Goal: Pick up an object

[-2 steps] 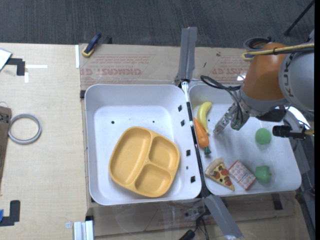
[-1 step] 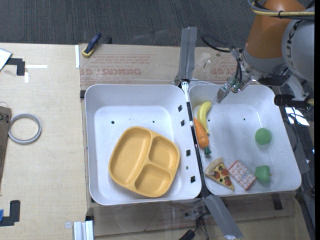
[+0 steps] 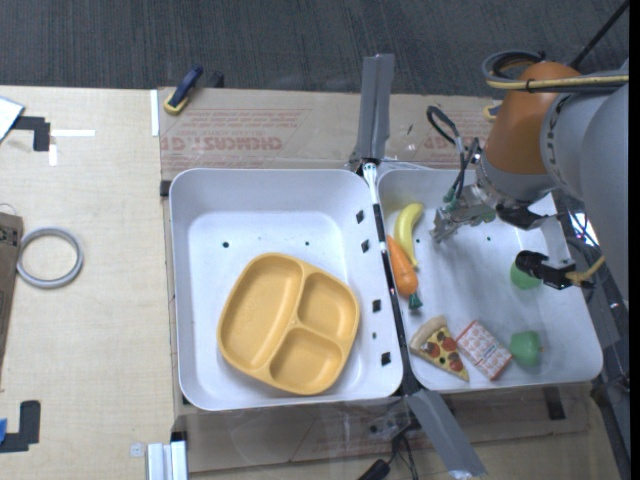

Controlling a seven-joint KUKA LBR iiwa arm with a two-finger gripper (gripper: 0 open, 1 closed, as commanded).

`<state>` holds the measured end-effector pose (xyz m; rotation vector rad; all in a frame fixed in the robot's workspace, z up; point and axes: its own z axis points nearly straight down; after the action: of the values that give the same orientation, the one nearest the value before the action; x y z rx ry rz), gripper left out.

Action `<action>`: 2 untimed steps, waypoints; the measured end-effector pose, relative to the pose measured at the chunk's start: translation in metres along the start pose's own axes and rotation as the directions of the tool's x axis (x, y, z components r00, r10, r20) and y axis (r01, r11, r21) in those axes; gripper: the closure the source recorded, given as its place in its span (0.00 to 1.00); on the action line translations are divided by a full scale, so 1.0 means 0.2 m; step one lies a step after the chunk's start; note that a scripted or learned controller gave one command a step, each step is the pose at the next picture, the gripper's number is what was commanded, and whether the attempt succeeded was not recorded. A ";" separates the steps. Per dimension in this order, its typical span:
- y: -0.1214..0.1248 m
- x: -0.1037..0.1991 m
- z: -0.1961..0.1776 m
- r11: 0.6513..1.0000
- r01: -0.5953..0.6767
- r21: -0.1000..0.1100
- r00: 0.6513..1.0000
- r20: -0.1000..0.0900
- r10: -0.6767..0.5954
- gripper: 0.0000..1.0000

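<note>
Over the far-left corner of the right-hand white bin, the arm's two-finger gripper hung just beside a yellow plastic banana, its fingers apart and nothing between them. An orange toy carrot lay against the banana along that bin's left wall. A pizza-slice toy and a red-and-white printed packet sat near the front edge. The left white bin held a yellow three-section plastic plate. A good pick would probably mean centring on the banana, clear of the wall and carrot, before closing. Red lettering on the cardboard sheet behind the bins was upside down and unreadable.
</note>
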<state>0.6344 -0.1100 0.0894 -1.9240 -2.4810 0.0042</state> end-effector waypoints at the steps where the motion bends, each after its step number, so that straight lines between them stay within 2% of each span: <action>1: -0.13 0.03 0.00 0.993 0.117 0.001 0.993 -0.001 -0.117 1.00; 2: 0.02 0.13 -0.49 0.969 -0.245 0.002 0.969 0.001 0.245 1.00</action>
<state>0.6312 -0.0831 0.1883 -2.2159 -2.2241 0.0083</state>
